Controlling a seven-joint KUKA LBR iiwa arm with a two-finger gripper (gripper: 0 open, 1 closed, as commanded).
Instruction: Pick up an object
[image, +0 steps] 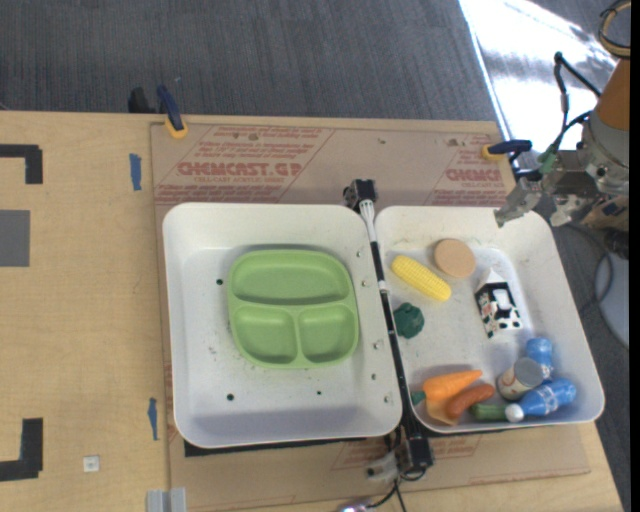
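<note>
From my seat the gripper (520, 198) sits at about two o'clock of the right bin (575, 330), hovering over its far corner rim, and I cannot tell how it is set, because the metal there is small and cluttered against the cables. Nothing is in it that I can see. Any of the toys in that bin would serve as the object: the tan disc (455, 257) lies nearest, at roughly eleven o'clock of the bin's centre, with the corn cob (420, 278) just beside it toward nine o'clock; the black-and-white carton (497, 308) lies near the middle, well apart from the walls; the green piece (408, 320) sits at nine o'clock close to the divider. At five to six o'clock the carrot (452, 384), a blue bottle (550, 397) and a small can (520, 380) are crowded together and touching, so I would leave that heap alone. The left bin (190, 300) carries a green divided plate (294, 306). My judgement is that the carton or the corn gives the cleanest try: come down straight over the middle of it, line the closing direction across its narrow side, and go low enough to catch the body and not skim the top, since a flat disc may slip
</note>
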